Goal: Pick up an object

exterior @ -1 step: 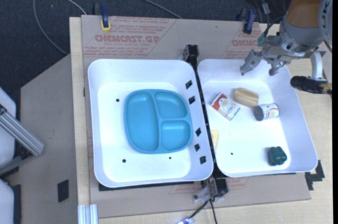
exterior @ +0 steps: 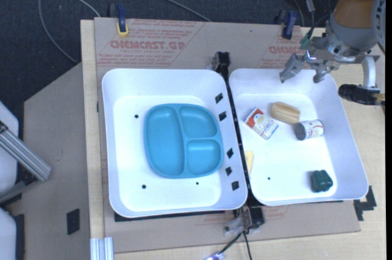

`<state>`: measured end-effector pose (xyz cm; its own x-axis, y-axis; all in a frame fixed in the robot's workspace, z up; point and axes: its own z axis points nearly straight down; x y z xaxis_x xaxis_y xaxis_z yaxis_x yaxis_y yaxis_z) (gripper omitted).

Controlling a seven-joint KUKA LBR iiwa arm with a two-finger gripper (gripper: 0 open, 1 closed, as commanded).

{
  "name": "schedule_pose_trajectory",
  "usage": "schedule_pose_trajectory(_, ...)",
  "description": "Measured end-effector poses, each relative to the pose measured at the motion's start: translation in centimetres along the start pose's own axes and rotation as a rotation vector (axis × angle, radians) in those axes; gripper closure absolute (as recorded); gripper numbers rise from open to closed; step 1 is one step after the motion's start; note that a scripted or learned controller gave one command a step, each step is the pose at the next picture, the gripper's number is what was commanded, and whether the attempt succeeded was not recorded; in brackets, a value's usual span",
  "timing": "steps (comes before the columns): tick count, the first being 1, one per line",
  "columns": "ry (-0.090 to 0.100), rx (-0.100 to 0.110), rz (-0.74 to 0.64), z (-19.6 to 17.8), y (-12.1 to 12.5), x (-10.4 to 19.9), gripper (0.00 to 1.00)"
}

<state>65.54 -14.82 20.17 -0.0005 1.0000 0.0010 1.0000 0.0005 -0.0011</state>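
1. Where the grey arm leaves the frame at the upper right, its pincer [exterior: 304, 69] hangs spread and empty over the right white bin's [exterior: 346, 130] far rim.
2. Below lie a tan oval bread roll [exterior: 285, 111] and a small dark-capped can [exterior: 308, 129], its label unreadable.

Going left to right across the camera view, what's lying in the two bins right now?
Blue divided plate → red-and-white packet → tan bread roll → small can on its side → dark green object.

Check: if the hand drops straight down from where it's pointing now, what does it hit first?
Most likely bare floor at the far edge of the right bin. The hand, fingers spread, hangs there; the bread roll lies nearer the camera, apparently off that line, though depth is unclear.
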Motion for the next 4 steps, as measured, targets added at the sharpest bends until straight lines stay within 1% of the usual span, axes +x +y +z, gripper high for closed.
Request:
schedule_pose_trajectory(2,0.001,0.005,0.0,11.2,-0.6,0.5,0.0)
schedule_pose_trajectory(3,0.0,-0.002,-0.001,9.6,-0.4,0.5,1.0)
schedule_pose_trajectory(4,-0.002,-0.007,0.0,3.5,0.0,-0.1,1.0)
